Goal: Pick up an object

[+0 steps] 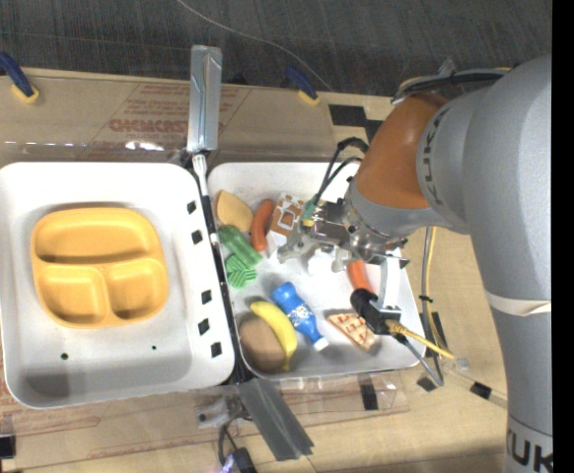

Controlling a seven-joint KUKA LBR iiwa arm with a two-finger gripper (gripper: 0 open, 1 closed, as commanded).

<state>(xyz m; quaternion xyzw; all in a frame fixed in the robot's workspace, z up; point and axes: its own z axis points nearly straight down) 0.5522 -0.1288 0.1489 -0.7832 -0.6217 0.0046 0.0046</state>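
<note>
Whether the jaws stood open or held anything could not be told. Gripper point(319, 247) hung over the right bin point(267, 173), near the hot dog point(260, 225); a single, well-separated item would have suited best.

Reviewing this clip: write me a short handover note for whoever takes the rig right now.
Hand: low over the right bin, among the toys; grip state unreadable, nothing visibly held.
Right bin: blue bottle, banana, brown ball, green toy, hot dog, waffle piece.
Left bin: yellow divided tray.
Done: no pick confirmed.
Left: grasp one object and lift it.
</note>
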